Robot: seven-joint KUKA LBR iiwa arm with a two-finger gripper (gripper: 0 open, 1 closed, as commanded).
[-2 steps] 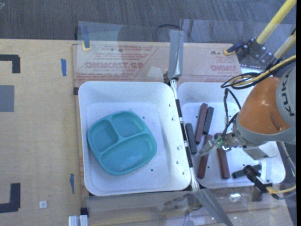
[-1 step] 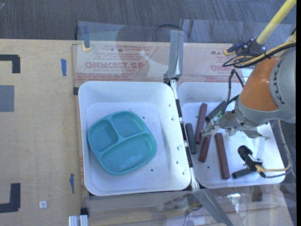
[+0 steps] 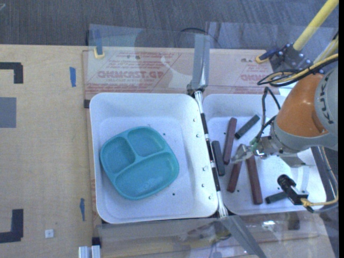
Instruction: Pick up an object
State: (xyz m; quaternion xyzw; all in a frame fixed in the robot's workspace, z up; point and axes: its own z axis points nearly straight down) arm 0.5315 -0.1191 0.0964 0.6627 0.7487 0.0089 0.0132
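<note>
White plastic forms two shallow bins, side by side on a pale wooden bench [image 3: 43, 160]. The left bin [image 3: 107, 109] holds a teal divided plate [image 3: 139, 162], lying flat. The right bin [image 3: 236, 105] holds a scatter of sticks. An upper brown stick [image 3: 230, 140] lies near the middle, with a left brown stick [image 3: 234, 176] and a right brown stick [image 3: 254, 179] below it. One dark grey bar [image 3: 217, 158] lies beside the bin's left wall and a tilted grey bar [image 3: 246, 126] sits higher up.

The grey arm [image 3: 301, 114], with its orange band, reaches in from the right and bends down over the right bin. Its tool [image 3: 244, 151] hangs low among the brown sticks, just beside the top ends of the lower two. Whether the tool is apart or together cannot be told, and nothing is visibly held.

This looks like the approach to a grasp. The next move probably calls for settling across one stick's narrow width, closing, then lifting straight up clear of its close neighbours.
</note>
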